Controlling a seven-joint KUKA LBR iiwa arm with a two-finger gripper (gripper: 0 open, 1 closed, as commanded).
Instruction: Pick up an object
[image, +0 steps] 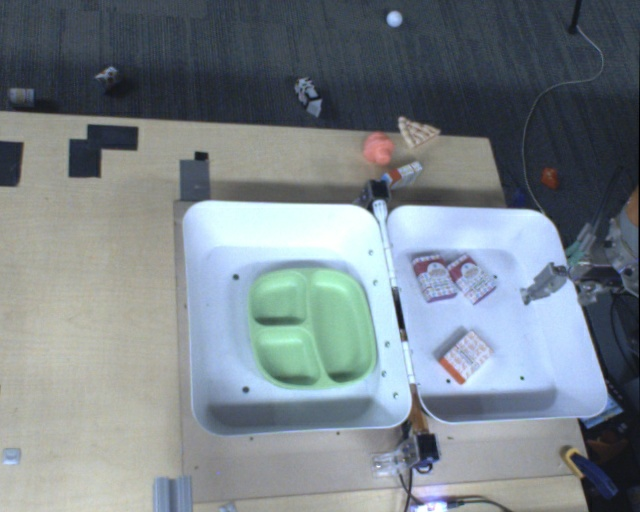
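Three small red-and-white packets lie in the right bin (500, 400): a touching pair (452, 277) near its far edge, one (465, 356) toward the middle; their printing is too blurred to read. The gripper (545, 284) hangs over that bin's right edge, apart from them. A green divided tray (312, 326) fills the left bin (200, 330).

No text, brand, number or sign can be read. Red and white printing is seen on the two small packets (452, 277) lying side by side in the right bin (540, 235), and orange and white printing on the small carton (465, 356) nearer the front of that bin, but the lettering on them is too small and blurred to be made out.
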